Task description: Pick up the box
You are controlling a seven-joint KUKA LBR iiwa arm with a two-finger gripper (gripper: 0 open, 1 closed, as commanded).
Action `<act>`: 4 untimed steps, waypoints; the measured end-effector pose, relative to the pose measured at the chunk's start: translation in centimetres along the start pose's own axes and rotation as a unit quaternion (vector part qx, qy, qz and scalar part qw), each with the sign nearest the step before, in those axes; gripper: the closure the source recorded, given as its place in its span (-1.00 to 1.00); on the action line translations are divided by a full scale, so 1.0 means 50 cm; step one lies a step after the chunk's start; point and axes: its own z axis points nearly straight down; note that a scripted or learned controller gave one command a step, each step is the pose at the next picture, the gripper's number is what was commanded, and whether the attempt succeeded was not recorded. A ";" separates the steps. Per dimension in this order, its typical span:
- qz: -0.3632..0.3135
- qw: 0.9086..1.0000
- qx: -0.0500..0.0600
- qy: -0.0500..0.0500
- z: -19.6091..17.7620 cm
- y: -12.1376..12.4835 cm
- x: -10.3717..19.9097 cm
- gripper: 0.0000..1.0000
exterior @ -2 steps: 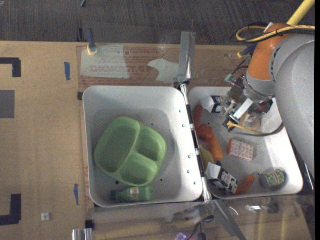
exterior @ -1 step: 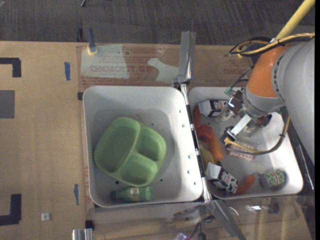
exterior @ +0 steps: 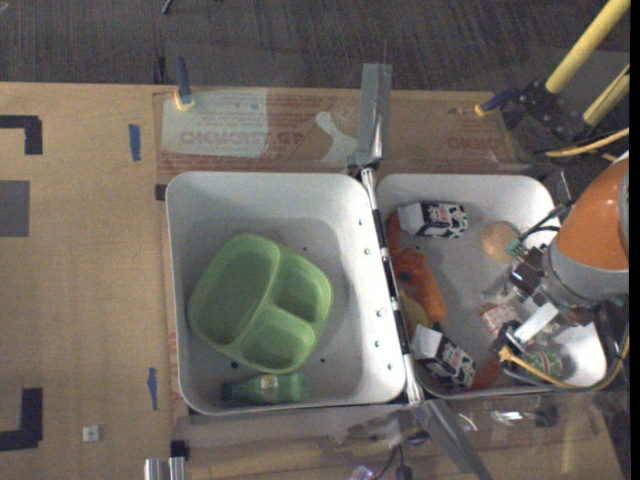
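Note:
Two small white cartons with black cow patches lie in the right bin. One box lies near the bin's far wall, the other box near its front wall. My gripper hangs low over the right half of this bin, under the grey wrist and orange band. It is to the right of both boxes and apart from them. A pinkish item lies right beside it, and the wrist hides how the gripper stands.
An orange carrot-like toy lies along the right bin's left wall. A beige round piece sits near the arm. The left bin holds a green divided plate and a green bottle.

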 end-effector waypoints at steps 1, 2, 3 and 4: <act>0.036 0.999 0.002 0.000 -0.027 0.000 0.125 -1.00; 0.082 0.997 0.000 0.001 -0.001 -0.136 0.075 -1.00; 0.083 0.997 0.000 0.002 -0.020 -0.135 0.075 1.00; -0.052 0.999 0.002 -0.001 -0.195 -0.301 0.238 1.00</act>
